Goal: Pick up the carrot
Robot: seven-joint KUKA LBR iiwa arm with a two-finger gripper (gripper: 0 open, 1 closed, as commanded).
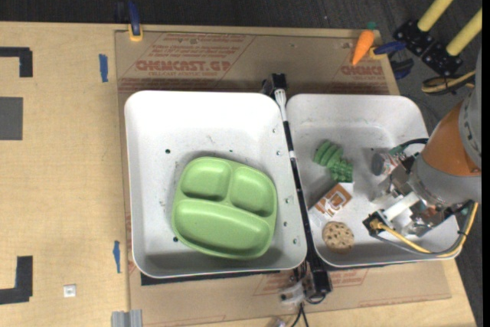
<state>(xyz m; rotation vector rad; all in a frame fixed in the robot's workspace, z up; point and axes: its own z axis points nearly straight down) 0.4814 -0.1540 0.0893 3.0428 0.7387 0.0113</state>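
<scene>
The carrot (363, 47) lies on the worktop (61, 165) outside both bins, far up and slightly left of the claw (398, 214), its long axis steeply tilted. The claw's opening: cannot tell.

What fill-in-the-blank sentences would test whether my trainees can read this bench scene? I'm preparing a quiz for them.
1. The green divided plate lies in the ____ bin.
2. The round cookie lies in the ____ bin.
3. The carrot lies ____ both bins, on the cardboard.
4. The arm reaches into the ____ bin.

Missing words: left; right; outside; right
</scene>
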